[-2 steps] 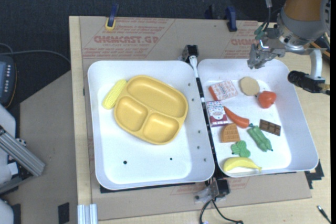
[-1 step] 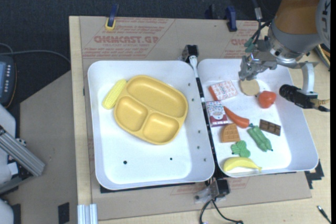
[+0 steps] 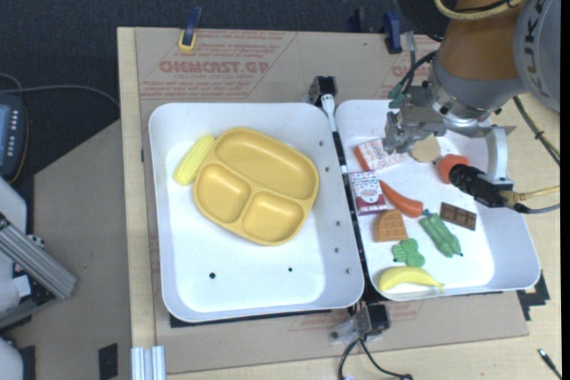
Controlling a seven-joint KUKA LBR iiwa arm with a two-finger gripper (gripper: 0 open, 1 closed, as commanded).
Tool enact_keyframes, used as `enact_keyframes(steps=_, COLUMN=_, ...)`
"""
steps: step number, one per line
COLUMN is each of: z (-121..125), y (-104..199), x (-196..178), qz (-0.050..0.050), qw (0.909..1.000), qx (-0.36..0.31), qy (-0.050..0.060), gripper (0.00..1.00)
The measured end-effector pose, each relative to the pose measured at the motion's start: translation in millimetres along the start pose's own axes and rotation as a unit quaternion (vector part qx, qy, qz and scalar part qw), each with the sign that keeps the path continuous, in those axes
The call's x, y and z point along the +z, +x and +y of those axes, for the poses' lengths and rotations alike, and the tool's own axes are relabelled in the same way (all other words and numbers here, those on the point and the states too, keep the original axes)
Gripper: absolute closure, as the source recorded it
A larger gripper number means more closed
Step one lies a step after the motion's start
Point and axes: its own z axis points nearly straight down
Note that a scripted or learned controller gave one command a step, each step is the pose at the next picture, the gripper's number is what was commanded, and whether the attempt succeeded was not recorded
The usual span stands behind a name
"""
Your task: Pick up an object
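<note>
1. Camera view: gripper [image 3: 403, 131] low over right bin [image 3: 517, 258], at red-white packet [image 3: 375, 156]; finger state cannot be told.
2. Nearby in that bin: carrot [image 3: 403, 200], banana [image 3: 407, 279], broccoli [image 3: 409, 252], chocolate bar [image 3: 458, 215].
3. Left bin [image 3: 178, 276]: yellow tray [image 3: 254, 185], corn cob [image 3: 193, 159] beside it.

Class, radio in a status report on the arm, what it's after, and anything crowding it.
Gripper low over right bin, far end. Red-and-white packet just beneath it, not seen held. Second packet and carrot close by.
</note>
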Motion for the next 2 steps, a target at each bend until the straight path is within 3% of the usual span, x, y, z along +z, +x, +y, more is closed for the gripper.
enact_keyframes(steps=1, z=-15.6, y=6.8, x=19.9, qz=0.0, qw=1.0, qx=0.002, qy=0.001, gripper=1.0)
enact_keyframes(steps=2, z=-4.9, y=2.2, x=3.6, qz=-0.001, qw=1.0, qx=0.001, qy=-0.003, gripper=1.0)
